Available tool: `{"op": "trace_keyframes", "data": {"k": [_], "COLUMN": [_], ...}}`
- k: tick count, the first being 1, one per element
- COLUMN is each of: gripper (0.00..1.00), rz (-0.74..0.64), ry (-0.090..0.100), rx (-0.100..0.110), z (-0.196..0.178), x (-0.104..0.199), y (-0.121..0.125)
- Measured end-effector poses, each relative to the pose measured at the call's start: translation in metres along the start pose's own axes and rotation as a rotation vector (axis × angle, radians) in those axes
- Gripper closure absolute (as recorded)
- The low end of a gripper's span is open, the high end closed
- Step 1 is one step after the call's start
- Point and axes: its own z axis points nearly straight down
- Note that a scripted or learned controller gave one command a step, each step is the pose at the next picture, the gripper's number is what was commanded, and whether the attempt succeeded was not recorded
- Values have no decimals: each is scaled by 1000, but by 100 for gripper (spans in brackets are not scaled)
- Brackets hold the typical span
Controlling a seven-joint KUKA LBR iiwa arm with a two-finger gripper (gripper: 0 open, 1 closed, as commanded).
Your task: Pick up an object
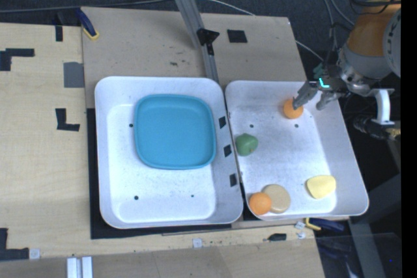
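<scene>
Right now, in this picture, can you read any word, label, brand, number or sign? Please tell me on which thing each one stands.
None can be read.
Black tape patches on the bench: plain, no letters.
Blue plate and the two white bins: unmarked.
Cyan light at the gripper: a glow, no character.
The small objects, such as the yellow one: no print.

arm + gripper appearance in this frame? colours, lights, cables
The arm is grey with a broad orange band above the wrist. The gripper has a grey-and-black body, two thin dark fingers and a small cyan light. Dark cables loop beside the arm.
</scene>
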Motion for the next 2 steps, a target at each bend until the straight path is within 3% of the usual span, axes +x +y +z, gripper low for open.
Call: {"op": "trace_keyframes", "data": {"k": [1,2], "gripper": [0,0], "rz": [0,0], "ry": [0,0], "rx": [0,4], "z": [0,43], "x": [0,1], "y": [0,0]}}
